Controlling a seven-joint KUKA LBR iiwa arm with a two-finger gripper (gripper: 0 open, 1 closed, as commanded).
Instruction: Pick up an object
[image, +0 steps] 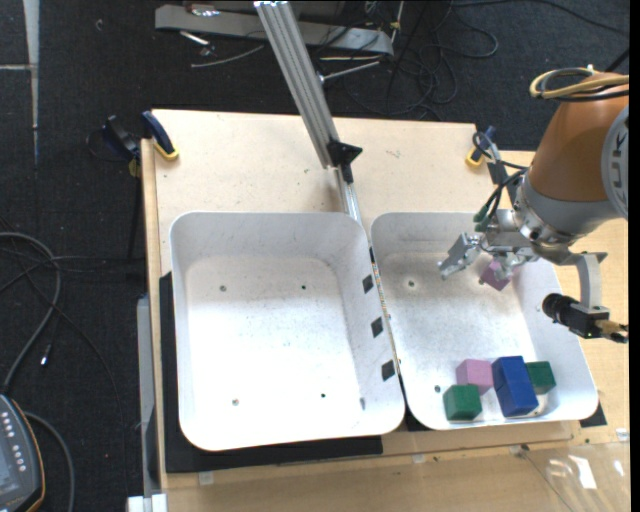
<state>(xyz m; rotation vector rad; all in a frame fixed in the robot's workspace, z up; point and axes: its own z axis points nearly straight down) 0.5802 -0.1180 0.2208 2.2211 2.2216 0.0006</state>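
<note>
My gripper (487, 262) hangs over the upper part of the right bin (425, 300), reaching in from the right. A small purple-pink block (494, 276) sits between its fingers and looks lifted off the bin floor. In that bin's near right corner lie a pink block (474, 373), a blue block (514, 385), a green block (462, 402) and a darker green block (541, 376), bunched close together.
The left bin (265, 330) lies beside the right one, sharing a raised middle rim. A slanted metal rail (305, 90) comes down from the top to the bench behind the bins. Clamps sit at the bench's far corners.
</note>
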